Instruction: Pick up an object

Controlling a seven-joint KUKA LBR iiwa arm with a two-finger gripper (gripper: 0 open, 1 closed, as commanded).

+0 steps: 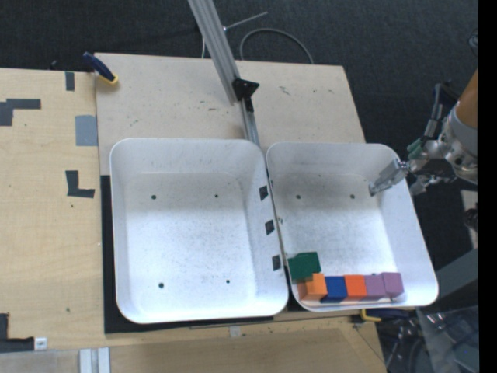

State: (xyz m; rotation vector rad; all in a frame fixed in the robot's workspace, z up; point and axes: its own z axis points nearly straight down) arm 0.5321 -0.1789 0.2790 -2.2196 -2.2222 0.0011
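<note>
Tabletop (178,92): light plywood surface, scuffed, carrying grey tape patches at its left and a black mat under the bins.

Left bin (128,286): shallow white tray, speckled floor with four small dark holes.

Right bin (415,231): shallow white tray, touching the left bin along their shared inner walls; it holds all the blocks, gathered at its near edge.

Metal rail (213,33): slanted aluminium bar running from the top of the view down to the seam between the bins, with a black bracket (245,88) partway along.

Arm (466,123): enters from the right, grey with an orange band at the frame edge; its wrist sits just outside the right bin's far right corner.

Gripper (386,179): a grey finger reaches over the right bin's far right rim, well apart from the blocks. Jaws: whether parted or closed cannot be told; nothing is seen between them.

Blocks, in the near part of the right bin: green block (304,265) standing just behind the row; then, left to right and touching, orange block (314,287), blue block (335,287), second orange block (356,286), lilac block (375,286), purple block (393,284).

Blue-and-yellow clamp (101,67): small, at the tabletop's far left corner.
</note>
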